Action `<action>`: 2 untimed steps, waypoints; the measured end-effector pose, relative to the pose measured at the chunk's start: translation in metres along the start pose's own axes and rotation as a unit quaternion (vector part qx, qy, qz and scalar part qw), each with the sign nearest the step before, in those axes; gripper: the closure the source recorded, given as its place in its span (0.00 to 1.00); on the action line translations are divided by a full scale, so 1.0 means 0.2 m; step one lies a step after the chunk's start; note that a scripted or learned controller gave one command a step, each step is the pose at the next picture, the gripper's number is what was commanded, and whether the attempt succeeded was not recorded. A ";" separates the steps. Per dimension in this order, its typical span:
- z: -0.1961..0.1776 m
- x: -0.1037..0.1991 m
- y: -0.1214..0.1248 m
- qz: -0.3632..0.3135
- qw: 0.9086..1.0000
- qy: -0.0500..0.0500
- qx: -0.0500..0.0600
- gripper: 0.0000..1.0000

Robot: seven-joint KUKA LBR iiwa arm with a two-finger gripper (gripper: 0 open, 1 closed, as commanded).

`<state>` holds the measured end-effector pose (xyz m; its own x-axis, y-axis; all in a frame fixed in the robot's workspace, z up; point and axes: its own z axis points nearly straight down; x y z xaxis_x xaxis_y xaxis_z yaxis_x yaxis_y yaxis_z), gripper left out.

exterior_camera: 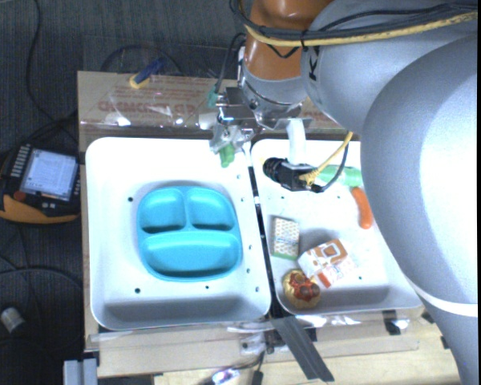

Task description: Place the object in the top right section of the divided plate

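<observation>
A blue divided plate (191, 229) lies in the left bin (112, 215), with two small sections at the back and one wide section at the front. My gripper (227, 143) hangs over the back right corner of the left bin, beyond the plate's top right section (210, 210). It is shut on a small green object (225, 158), which pokes out below the fingertips and sits clear of the plate.
The right bin (385, 287) holds an orange carrot (362, 207), a checkered packet (285, 237), a white and orange carton (325, 263), a round reddish-brown item (302, 289) and a green piece (349, 175) partly under the arm. A ridge (259, 231) divides the two bins.
</observation>
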<state>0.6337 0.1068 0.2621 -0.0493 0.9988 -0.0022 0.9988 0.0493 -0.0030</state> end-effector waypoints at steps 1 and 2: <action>0.09 0.40 0.01 0.015 1.000 -0.001 0.001 1.00; 0.43 0.61 -0.32 0.067 0.998 -0.001 0.001 1.00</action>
<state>0.5627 0.2250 0.1769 0.0840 0.9965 -0.0040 0.9965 -0.0840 -0.0049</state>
